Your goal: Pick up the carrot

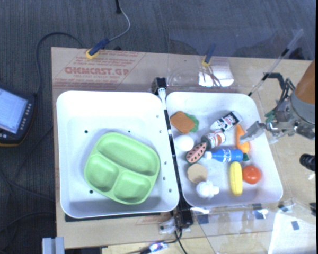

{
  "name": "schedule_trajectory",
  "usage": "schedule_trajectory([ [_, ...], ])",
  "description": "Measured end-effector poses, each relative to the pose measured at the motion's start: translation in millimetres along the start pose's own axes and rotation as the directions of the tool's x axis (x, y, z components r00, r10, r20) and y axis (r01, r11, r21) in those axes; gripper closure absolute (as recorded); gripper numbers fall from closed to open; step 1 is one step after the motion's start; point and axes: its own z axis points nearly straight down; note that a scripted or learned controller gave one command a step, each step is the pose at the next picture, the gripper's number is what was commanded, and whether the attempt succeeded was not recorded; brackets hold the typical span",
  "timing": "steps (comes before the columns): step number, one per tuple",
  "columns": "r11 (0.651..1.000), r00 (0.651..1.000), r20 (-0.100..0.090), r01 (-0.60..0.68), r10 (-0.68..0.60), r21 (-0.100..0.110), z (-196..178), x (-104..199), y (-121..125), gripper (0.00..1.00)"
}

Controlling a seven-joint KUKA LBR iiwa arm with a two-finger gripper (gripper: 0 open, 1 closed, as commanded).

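Observation:
The carrot (240, 137) is a small orange piece standing roughly upright in the right bin (265, 194), near its right wall, just above a blue bottle (226, 155). My gripper (253, 130) reaches in from the right over the bin's right wall, and its tip is right beside the carrot's upper right side. The view is too small to tell whether it touches the carrot.
Around the carrot lie a red tomato (251, 174), a yellow piece (236, 178), a red-and-white can (216, 139), a white-and-black bottle (226, 122), a burger (183, 121) and a white egg (184, 143). The left bin (74, 115) holds a green divided plate (123, 167).

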Motion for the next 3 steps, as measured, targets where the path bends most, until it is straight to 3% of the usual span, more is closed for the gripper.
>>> schedule_trajectory([
  [1,1.0,1.0,-0.012,0.006,-0.006,-0.012,108.3,4.6,45.3,0.0],
  [2,1.0,1.0,-0.004,0.005,-0.005,-0.005,102.4,2.4,42.8,1.0],
  [3,0.97,0.97,0.001,-0.244,0.244,-0.003,35.5,28.9,67.0,1.0],
])
